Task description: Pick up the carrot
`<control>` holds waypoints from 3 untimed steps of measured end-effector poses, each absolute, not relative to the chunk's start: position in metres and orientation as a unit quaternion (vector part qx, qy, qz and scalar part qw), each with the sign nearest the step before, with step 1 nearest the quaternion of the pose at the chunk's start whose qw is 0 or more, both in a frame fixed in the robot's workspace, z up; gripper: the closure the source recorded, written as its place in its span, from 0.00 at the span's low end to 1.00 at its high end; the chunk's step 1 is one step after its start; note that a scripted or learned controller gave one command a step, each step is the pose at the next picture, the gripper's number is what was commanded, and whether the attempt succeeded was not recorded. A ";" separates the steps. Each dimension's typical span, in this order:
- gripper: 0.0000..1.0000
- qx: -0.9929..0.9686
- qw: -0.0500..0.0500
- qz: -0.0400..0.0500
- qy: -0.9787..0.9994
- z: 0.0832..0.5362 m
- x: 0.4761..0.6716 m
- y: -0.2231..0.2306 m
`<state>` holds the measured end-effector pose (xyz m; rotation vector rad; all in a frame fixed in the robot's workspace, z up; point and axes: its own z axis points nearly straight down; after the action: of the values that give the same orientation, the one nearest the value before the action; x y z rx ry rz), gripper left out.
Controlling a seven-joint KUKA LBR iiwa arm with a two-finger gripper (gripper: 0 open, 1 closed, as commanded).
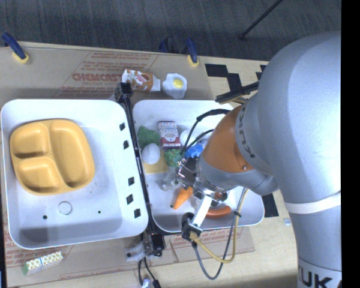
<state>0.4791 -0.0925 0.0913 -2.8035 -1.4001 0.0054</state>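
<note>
The carrot (180, 198) is a small orange piece lying tilted near the front of the right bin (168, 225). My gripper (188, 183) hangs directly over its upper end, very close to it or touching. The grey wrist and orange band hide the gripper's tips. A second orange piece (221, 210) pokes out from under the arm just to the right of the carrot.
Behind the gripper in the right bin lie a red can (168, 134), a green vegetable (147, 136), a white egg (150, 154) and a broccoli piece (172, 156). A yellow divided tray (48, 155) sits in the left bin (102, 221). A carton (138, 80) and toy fried egg (175, 85) rest behind the bins.
</note>
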 end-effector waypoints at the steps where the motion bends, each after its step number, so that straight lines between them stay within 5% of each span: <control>1: 0.00 -0.895 0.004 0.002 -0.447 0.091 0.479 -0.092; 2: 0.00 -0.895 0.004 0.002 -0.447 0.091 0.479 -0.092; 3: 1.00 -0.894 0.006 0.003 -0.449 0.101 0.479 -0.092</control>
<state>0.4789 -0.0918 0.1006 -2.7967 -1.4043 0.0084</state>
